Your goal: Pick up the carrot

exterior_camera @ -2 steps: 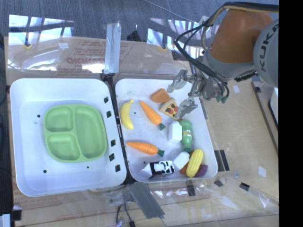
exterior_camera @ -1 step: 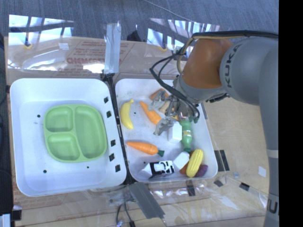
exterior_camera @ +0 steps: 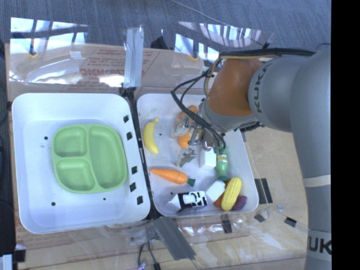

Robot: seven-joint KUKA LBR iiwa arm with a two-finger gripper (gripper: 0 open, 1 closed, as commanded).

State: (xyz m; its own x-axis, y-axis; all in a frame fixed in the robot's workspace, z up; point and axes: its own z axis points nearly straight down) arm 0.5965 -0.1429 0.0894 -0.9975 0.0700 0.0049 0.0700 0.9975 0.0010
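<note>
The carrot lies flat in the right bin, orange with a small green tip pointing right. It rests on the bin floor near the left wall, below the banana. My gripper hangs just above and to the right of the carrot, a short gap away. It stands open with no part of the carrot between its fingers. An orange toy piece lies on the floor right by the fingers.
The right bin also holds a yellow banana, a corn cob, a green bottle, a black-and-white item and a purple piece. A green divided plate sits in the left bin.
</note>
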